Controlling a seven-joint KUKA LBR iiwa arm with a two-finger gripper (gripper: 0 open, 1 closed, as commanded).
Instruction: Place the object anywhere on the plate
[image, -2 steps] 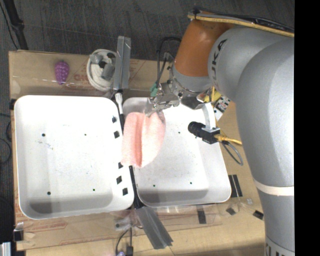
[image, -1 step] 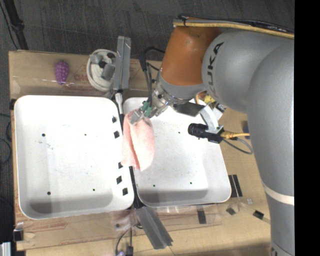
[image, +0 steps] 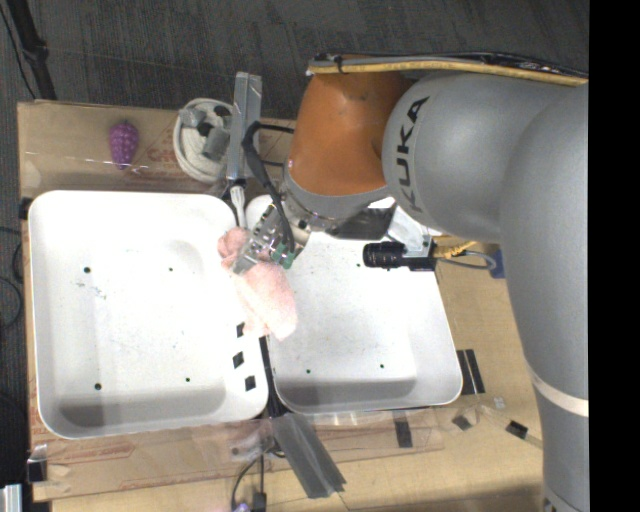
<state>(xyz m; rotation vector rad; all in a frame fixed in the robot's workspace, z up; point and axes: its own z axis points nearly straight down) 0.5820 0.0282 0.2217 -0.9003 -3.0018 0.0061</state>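
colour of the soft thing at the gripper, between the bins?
Pale pink, seen in the camera view, under the gripper.

You have two bins side by side on the surface (image: 480, 420): the left bin (image: 130, 310) and the right bin (image: 370, 330). The soft object (image: 268, 295) lies across their shared edge, just below the tool (image: 262, 245). Behind the left bin sits a small object (image: 123, 143).

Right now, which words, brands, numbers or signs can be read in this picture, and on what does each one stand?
"KUKA": dark letters on the grey arm, running at a slant beside the orange band.
No other text can be read. The white bins, the pink object and the purple object on the bench bear no lettering that I can make out.
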